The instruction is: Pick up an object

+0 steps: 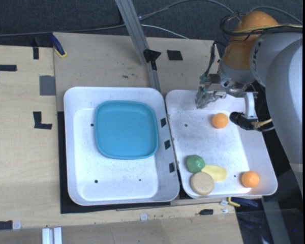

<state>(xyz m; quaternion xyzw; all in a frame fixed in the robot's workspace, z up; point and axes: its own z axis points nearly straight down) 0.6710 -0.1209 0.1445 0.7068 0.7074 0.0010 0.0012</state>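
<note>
Left bin (81,187): white and shallow, at centre-left of the frame, with a square blue plate (126,129) lying flat in its upper middle. Right bin (254,151): touching the left one along their shared edge, speckled floor, five small things inside. Near its lower edge, a close cluster: green round piece (195,162), tan disc (202,183) just below it, yellow piece (216,173) wedged to their right, all three touching or nearly so. Further right along that lower edge, apart from the cluster, an orange ball (249,179). Higher up, right of the bin's middle, a second orange ball (219,120) alone on bare floor. Gripper (205,99) above the upper left corner of the right bin, pointing down and left, fingertips close together with nothing seen between them; whether fully closed, cannot tell. Nearest ball just to its lower right, not touching. Grey arm (282,75) filling the upper right of the frame, orange band (246,39) above the wrist.
</note>
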